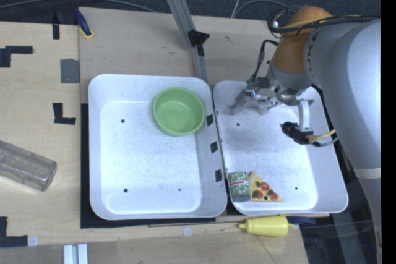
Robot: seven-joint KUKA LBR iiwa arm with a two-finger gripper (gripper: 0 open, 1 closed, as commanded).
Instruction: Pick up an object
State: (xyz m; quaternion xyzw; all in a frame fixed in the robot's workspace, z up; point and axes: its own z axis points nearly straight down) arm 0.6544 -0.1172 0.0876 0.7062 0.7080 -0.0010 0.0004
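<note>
My gripper hangs over the back left part of the right bin. Its fingers are spread open, with nothing between them. A pale green bowl sits upright at the back right of the left bin. At the front of the right bin lie a small green packet and, touching it on the right, a toy pizza slice. Both lie well in front of the gripper.
A yellow bottle lies on the bench just outside the right bin's front rim. A clear plastic cylinder lies far left. A slanted metal pole ends near the back rim between the bins. Cables trail beside the wrist.
</note>
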